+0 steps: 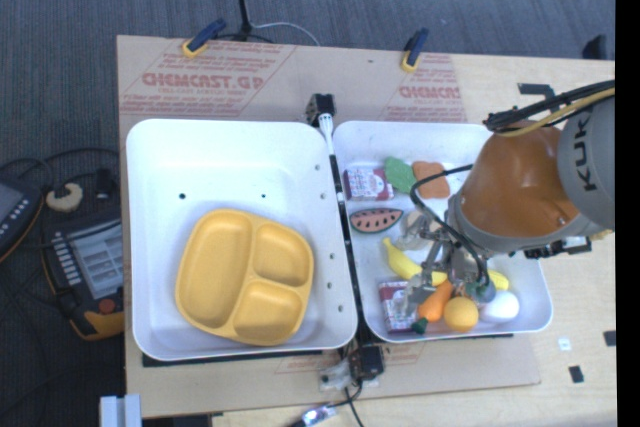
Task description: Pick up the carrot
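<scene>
The carrot is small and orange with a green stub, lying near the front of the right bin. It sits between a red packet and an orange ball. My gripper hangs just above and behind the carrot, low in the bin, its metal fingers pointing down toward the carrot's upper end. The arm's orange band covers the bin's right part.
The right bin also holds a banana, a watermelon slice, a green item, a white egg and a red-and-white packet. A yellow divided plate lies in the left bin.
</scene>
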### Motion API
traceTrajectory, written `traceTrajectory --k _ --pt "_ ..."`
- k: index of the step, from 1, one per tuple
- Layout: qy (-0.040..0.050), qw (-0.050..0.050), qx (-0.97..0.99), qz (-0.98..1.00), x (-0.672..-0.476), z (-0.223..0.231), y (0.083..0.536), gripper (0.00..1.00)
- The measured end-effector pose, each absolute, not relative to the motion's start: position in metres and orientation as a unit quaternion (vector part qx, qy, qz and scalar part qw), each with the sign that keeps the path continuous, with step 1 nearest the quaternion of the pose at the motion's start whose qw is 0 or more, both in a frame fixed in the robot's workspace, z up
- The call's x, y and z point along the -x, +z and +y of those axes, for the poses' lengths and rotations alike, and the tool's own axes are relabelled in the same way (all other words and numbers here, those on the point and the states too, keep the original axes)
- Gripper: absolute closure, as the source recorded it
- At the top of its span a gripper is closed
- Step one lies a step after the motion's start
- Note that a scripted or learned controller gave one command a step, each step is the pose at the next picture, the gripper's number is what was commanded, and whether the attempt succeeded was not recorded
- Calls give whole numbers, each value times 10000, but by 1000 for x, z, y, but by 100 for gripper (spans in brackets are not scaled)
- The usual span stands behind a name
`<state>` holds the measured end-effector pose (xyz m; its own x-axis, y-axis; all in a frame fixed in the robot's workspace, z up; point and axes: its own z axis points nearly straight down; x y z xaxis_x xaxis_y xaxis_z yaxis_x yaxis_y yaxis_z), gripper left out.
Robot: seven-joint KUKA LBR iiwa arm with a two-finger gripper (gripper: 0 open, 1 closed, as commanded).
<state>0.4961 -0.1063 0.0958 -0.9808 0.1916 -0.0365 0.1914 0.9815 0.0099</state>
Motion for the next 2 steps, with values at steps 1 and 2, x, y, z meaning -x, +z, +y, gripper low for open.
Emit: traceTrajectory --k 1,2 --pt "9 200 357 9992 -497 -99 96 0" --pt "-8 299 344 9990 -502 -100 111 100"
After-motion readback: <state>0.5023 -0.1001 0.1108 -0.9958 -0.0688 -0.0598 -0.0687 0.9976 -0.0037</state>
